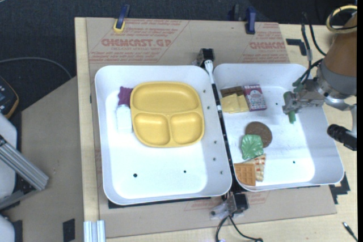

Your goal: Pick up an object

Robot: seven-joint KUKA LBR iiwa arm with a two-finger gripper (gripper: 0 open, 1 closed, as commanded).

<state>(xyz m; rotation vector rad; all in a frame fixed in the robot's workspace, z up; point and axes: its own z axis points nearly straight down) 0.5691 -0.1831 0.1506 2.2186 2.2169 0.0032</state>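
Gripper (pixel 292 106) hangs over the right bin (pixel 317 173), near its far right part, pointing down toward the bin floor. A small green piece (pixel 292 117) shows at its tip, but how the tip grips cannot be made out, nor whether that piece is held.

To the gripper's left lie the pickable things: a dark red packet (pixel 255 97) closest, a pale yellow block (pixel 234 102) just beyond it, then nearer the camera a brown round disc (pixel 259 130), a green leafy toy (pixel 252 146) touching it, and a waffle-patterned wedge (pixel 250 173). Nothing sits directly under the gripper.

Further left, the left bin (pixel 153 184) holds a yellow divided tray (pixel 167 113) with a purple item (pixel 124 96) and a white item (pixel 122 119) at its far side.

The arm (pixel 340 59) enters from the right, wrist bent downward.
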